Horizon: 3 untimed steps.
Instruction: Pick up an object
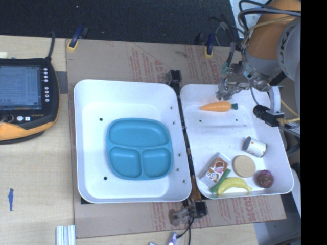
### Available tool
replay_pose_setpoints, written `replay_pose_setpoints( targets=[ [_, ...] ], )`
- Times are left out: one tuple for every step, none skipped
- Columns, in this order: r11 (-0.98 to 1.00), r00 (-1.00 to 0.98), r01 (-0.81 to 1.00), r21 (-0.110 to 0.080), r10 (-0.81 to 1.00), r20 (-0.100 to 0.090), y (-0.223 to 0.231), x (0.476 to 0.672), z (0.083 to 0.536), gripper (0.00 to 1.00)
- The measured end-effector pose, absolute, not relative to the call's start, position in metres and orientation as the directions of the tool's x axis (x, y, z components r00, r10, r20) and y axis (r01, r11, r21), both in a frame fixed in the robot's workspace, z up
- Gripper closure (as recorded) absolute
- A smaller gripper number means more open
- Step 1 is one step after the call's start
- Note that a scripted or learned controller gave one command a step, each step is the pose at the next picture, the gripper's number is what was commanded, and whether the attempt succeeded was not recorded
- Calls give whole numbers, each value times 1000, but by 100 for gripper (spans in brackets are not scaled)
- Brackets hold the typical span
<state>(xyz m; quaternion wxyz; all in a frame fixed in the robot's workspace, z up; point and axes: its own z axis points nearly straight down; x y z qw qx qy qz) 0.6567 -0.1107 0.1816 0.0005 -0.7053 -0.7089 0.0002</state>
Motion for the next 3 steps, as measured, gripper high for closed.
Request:
replay_pose_setpoints(
  targets=[
    [5,-5,1000,-5,1000,-1,-109,630,145,100],
    [4,-4,1000,-4,1000,-1,-118,579,156,100],
    [4,-4,1000,-2,1000,0,-130,634,205,100]
  ],
)
